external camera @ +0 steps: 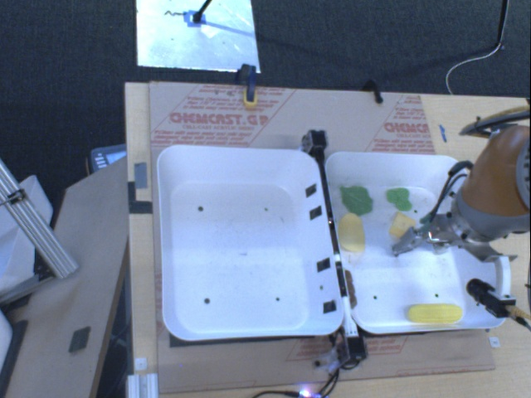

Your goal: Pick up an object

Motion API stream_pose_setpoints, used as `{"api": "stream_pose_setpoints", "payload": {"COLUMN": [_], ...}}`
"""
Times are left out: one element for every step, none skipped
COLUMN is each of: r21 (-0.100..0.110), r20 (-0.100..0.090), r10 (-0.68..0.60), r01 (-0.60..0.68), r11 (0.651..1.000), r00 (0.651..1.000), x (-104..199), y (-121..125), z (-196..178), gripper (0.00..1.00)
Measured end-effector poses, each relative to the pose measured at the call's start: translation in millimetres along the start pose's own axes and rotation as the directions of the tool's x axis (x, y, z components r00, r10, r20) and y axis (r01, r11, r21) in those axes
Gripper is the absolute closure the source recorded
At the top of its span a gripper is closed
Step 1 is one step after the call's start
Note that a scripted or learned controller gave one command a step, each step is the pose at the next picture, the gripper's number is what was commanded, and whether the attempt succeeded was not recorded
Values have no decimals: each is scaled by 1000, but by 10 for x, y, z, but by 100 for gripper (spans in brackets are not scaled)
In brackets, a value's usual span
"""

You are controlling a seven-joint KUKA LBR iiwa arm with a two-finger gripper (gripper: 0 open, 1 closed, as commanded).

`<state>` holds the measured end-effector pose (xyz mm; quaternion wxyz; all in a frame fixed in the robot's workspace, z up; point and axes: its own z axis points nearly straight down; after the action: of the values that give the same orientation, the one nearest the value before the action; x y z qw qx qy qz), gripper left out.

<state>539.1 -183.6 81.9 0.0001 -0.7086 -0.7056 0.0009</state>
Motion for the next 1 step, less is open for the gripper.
{"api": "stream_pose_setpoints", "payload": {"r21": [-5], "r20": [0], "r10": [-6], "r01": [6], "r11": [1000], "r00": [1000], "x": [36], "y": [27], "z": [-134], "gripper": [100]}}
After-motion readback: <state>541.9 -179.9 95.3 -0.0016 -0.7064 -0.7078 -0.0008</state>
